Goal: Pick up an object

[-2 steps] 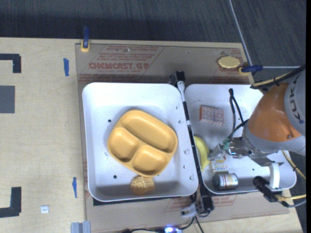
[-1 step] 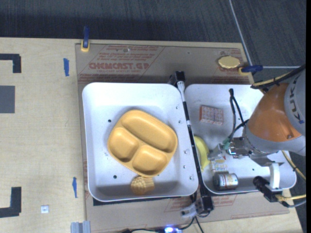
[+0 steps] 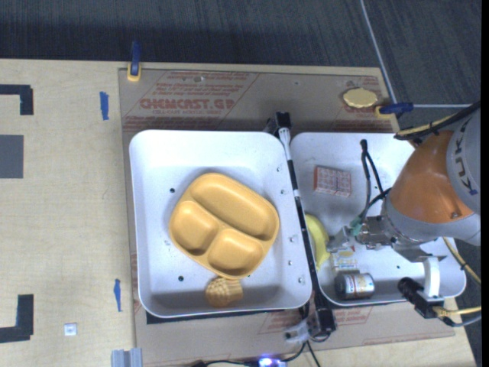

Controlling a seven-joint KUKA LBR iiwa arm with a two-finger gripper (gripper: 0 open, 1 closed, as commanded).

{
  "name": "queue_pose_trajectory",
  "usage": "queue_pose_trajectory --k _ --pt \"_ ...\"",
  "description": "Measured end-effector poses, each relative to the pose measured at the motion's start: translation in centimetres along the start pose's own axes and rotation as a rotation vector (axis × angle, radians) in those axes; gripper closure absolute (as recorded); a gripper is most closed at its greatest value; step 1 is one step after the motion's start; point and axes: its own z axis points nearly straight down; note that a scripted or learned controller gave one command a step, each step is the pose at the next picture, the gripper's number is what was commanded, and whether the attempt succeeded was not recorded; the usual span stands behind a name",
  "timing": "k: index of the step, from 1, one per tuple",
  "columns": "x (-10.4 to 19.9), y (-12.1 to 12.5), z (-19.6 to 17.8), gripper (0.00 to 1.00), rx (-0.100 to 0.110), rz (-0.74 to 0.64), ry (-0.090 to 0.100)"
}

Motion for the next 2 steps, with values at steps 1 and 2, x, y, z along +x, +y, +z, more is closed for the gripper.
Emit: queue_pose_trajectory --k 1,2 --pt "0.02 0.00 0.00 0.00 0.000 0.000 0.000" --pt "0.01 0.00 0.01 0.00 0.000 0.000 0.000"
